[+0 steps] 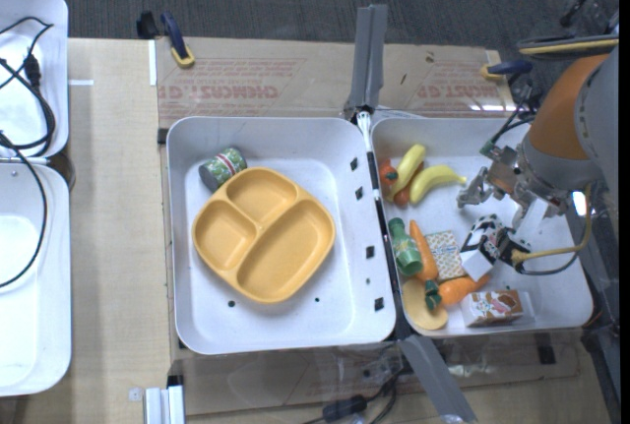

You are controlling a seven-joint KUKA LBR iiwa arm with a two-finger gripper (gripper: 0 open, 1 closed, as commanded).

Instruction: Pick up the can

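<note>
Camera view shows the can [222,166] wedged between plate [263,233] and the left bin's [197,314] far-left corner, untouched because the gripper [479,188], its grip impossible to tell, hangs over the right bin [561,306].

the can [222,166] lies on its side in the bin [187,215] on the view's left, toward its far left corner, just beside the rim of a yellow divided plate [262,233] that takes up the middle of that bin. the gripper [477,191] hangs over the other bin [561,284], well apart from the can and near the tip of a banana [433,180]. nearer the camera in that bin lie a carrot [423,250] and a small box [495,307].
</note>
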